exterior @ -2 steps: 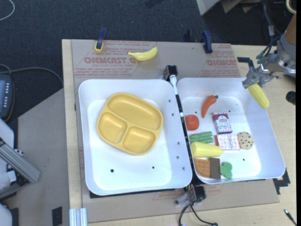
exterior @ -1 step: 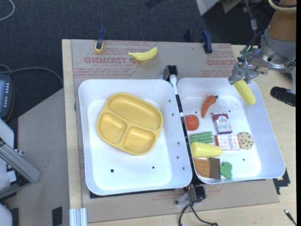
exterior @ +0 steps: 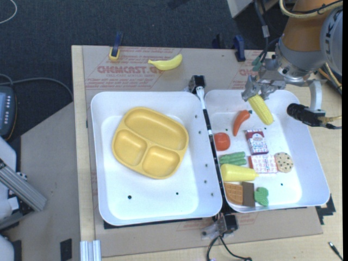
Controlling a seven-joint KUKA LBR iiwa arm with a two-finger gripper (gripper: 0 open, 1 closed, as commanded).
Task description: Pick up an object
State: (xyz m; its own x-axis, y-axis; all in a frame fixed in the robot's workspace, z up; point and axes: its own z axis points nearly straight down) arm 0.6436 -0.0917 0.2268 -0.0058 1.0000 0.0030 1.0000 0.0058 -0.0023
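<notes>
Corn cob (exterior: 262,109), yellow, knobbly, tilted under gripper (exterior: 258,92).

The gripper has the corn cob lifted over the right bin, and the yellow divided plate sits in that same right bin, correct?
Not quite. The camera view shows the gripper holding the corn cob over the right bin, but the yellow divided plate sits in the left bin.

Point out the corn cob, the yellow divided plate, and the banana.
corn cob (exterior: 261,109): camera view, middle of the cob, just under the pincer.
yellow divided plate (exterior: 149,123): camera view, bare floor of its large upper compartment.
banana (exterior: 167,63): camera view, middle of its curved body, on the board beyond the bins.
</notes>
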